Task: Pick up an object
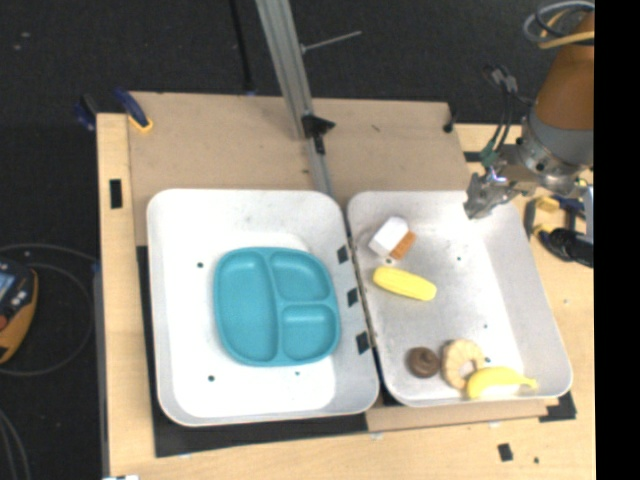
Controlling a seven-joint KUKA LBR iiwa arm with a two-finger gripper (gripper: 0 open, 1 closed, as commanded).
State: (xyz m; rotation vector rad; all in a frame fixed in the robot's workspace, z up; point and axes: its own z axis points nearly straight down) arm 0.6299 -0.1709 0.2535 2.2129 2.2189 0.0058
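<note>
Fingers: the gripper (482, 200) hangs over the upper right corner of the right bin (520, 298); too small and dark here to tell whether it is released or clenched, and nothing shows between its tips.
Arm: grey wrist with an orange band (567, 90) above it, reaching in from the right edge, cables looping around the wrist.
Nearest object: a white and orange cylinder (391, 239), lying tilted near the right bin's upper left, well apart from the gripper.
Yellow piece: an elongated yellow corn-like item (404, 284) just below the cylinder, lying slanted on the bin floor, close to it but apart.
Lower cluster: a brown round item (422, 362), a tan ring-shaped pastry (461, 360) just beside it, and a yellow banana (499, 382) touching the pastry at the bin's lower right corner.
Left bin: the left bin (190, 228) holds a teal divided plate (275, 305) with three compartments, set about in its middle.
Bins: the two stand side by side, edges touching along the middle seam.
Surface: a tan wooden surface (220, 138) carries both bins; a grey metal post (285, 48) rises from its far edge, between the bins.
Surroundings: dark floor around the surface, cables and an orange-edged device (18, 313) at the far left.
</note>
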